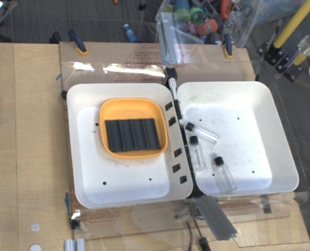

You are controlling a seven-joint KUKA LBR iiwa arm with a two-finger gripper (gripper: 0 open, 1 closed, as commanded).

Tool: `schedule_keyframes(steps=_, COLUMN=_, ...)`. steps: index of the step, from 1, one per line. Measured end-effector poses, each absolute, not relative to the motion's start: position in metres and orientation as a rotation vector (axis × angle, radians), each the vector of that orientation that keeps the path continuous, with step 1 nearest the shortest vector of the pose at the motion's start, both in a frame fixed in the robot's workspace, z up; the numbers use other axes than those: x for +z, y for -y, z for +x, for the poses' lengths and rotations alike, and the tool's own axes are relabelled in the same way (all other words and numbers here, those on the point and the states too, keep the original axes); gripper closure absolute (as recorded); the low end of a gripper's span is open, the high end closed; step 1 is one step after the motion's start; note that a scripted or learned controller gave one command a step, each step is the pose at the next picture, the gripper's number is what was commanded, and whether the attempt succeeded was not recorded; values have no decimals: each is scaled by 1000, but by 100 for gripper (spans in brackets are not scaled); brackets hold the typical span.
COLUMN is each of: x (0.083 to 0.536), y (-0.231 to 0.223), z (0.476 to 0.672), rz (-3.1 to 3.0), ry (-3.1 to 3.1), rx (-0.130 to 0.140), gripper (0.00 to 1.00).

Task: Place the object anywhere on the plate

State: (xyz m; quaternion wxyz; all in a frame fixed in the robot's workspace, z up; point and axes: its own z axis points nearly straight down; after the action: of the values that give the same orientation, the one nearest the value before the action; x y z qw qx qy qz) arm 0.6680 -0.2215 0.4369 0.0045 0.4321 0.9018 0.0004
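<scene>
An orange plate lies in the left white bin, toward its far side. A black ridged rectangular block rests flat on the plate and covers most of its middle. In the right white bin lie three clear vials with black caps: one near the divider, one just below it, and one nearer the front edge.
A clear plastic box full of coloured toys stands behind the bins at the back. A yellow bar slants at the back right. Black clips line the seam between the bins. Bare wooden bench spreads to the left.
</scene>
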Motion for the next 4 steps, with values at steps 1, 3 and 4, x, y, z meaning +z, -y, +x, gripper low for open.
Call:
schedule_keyframes(steps=1, x=437, y=222, z=659, rz=747, ry=-3047, rx=1, gripper=100)
schedule_keyframes(steps=3, x=436, y=224, z=657, rz=1498, ry=-2758, rx=3, gripper=100)
schedule_keyframes(steps=4, x=436, y=223, z=667, rz=2107, ry=-2322, rx=2, gripper=100)
